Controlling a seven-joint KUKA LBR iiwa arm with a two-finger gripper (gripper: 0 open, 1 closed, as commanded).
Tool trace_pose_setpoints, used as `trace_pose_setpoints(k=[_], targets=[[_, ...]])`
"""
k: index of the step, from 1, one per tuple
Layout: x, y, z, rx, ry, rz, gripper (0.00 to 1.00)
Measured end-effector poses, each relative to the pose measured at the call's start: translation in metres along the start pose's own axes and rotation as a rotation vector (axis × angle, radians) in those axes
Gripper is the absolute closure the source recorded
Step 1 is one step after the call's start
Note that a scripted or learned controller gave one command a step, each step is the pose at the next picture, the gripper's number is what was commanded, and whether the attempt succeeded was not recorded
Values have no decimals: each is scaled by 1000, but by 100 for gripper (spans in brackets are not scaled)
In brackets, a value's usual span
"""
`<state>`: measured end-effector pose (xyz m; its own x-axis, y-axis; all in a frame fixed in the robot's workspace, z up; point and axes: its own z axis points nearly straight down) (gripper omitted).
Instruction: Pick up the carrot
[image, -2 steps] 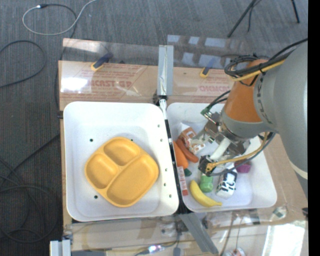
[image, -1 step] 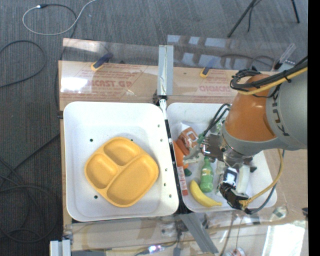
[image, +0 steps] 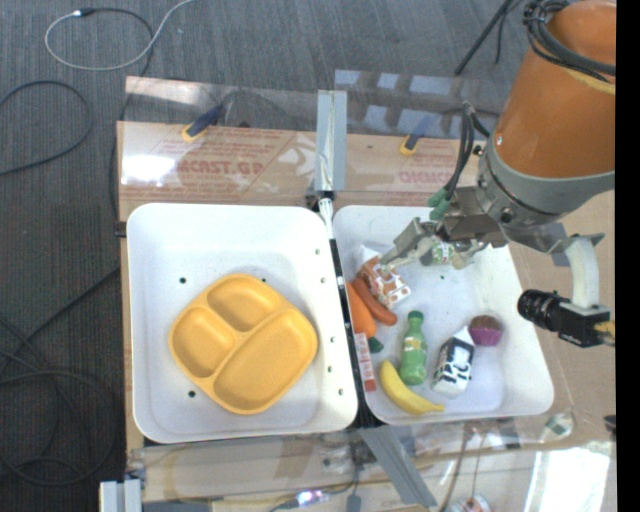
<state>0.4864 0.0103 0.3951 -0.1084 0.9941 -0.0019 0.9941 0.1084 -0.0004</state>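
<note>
Camera view: gripper (image: 385, 268) low in right bin (image: 520, 395), fingers' spread not discernible. Carrot (image: 361, 310) against left wall, touching carton (image: 386, 282). Risk: snagging carton, or striking wall.

tabletop (image: 250, 170): brown board surface, printed lettering along its far strip
left bin (image: 160, 240): white, shallow, resting on the tabletop
right bin (image: 500, 300): white, shallow, just beside the left bin, rims touching at the middle
</note>
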Motion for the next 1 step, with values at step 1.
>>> trace_pose_setpoints(k=[1], targets=[[1,-2,-39,-1,0,122,0]])
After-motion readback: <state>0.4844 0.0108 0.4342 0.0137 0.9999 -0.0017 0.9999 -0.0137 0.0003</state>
